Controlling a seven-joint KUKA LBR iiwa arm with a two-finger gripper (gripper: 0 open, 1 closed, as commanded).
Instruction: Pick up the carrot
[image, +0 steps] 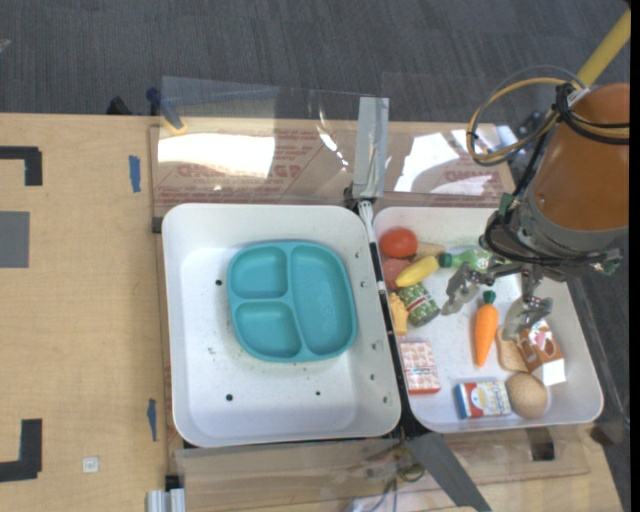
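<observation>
The carrot (485, 332) lies in the right bin (585, 395), roughly at its middle, its green top pointing toward the far side and its orange tip toward the near side. The gripper (495, 295) hangs over that bin with its two metal fingers spread wide, one finger (460, 290) to the left of the carrot's green top and the other finger (527, 312) to the right of the carrot; the carrot sits in the gap between them, and nothing is clamped. The arm's orange band (590, 160) fills the upper right, with a yellow cable (500, 100) looping beside it. Around the carrot the right bin holds a red tomato (398, 242) near the far left corner, a yellow banana-shaped toy (417, 270) just below it, a small green packet (420, 303), a red-and-white carton (420, 366), a blue-edged box (482, 398), a tan egg (527, 393) at the near right, and a brown-and-red packet (538, 345) just right of the carrot. The left bin (190, 330) carries a teal divided plate (293, 300) with three compartments, standing well apart from the carrot.
</observation>
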